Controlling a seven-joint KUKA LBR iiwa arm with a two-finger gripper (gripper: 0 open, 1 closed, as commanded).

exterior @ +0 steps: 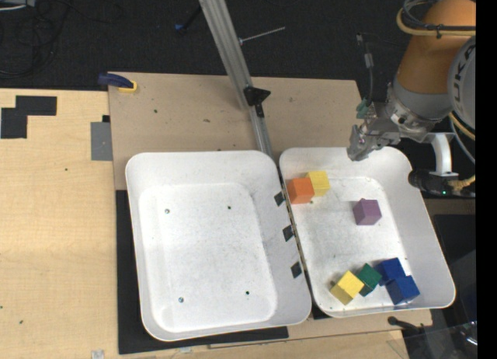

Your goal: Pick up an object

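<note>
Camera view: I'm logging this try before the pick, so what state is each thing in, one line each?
Claw: above the right bin's far edge, nothing seen between its fingers.
Orange cube: on the right bin's floor, touching the yellow cube.
Yellow cube: beside the orange one, resting.
Purple cube: alone, mid-bin.
Near cluster: yellow, green and blue blocks bunched together.
Left bin: flat on the bench.
Right bin: flat on the bench.
</note>
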